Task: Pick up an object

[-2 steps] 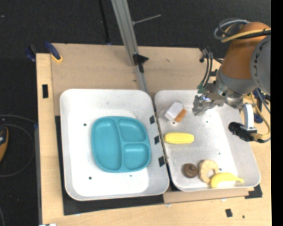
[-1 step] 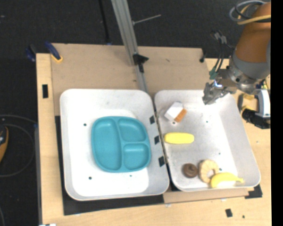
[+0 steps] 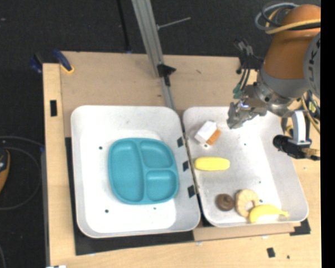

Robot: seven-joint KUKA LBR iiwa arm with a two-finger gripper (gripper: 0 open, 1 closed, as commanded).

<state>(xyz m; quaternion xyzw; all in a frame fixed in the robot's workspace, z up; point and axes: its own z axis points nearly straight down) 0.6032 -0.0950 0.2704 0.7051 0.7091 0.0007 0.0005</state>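
- Camera view is giving us a slanted look down on the pale wooden bench point(image 3: 117, 77), and we are reading it from its left side across to its right.
- We are seeing the left shallow white bin point(image 3: 86, 205) lying on the bench, and a turquoise plastic tray with three compartments point(image 3: 143, 170) is resting flat near its middle.
- We are noticing a grey metal rail point(image 3: 148, 29) slanting down from the top of the view toward the seam between the two bins.
- We are finding the right shallow white bin point(image 3: 279, 172) sitting just beside the left one, their long edges almost touching.
- We are looking at a small white box with an orange end point(image 3: 207, 133) lying in the right bin's upper left corner.
- We are seeing a yellow oblong block point(image 3: 212, 164) lying just below that box, near the bin's left wall.
- We are spotting a dark brown round piece point(image 3: 224, 202) touching a tan biscuit-like disc point(image 3: 245, 201) near the front wall, and a yellow banana-shaped toy point(image 3: 267, 213) is lying just right of them against that wall.
- We are watching the two-finger gripper point(image 3: 237, 118) hanging over the right bin's upper part, to the right of the white box and apart from it; nothing is showing between its fingers, and we cannot tell how its jaws are standing.
- We are seeing the grey arm with its orange band point(image 3: 287, 43) reaching in from the right.
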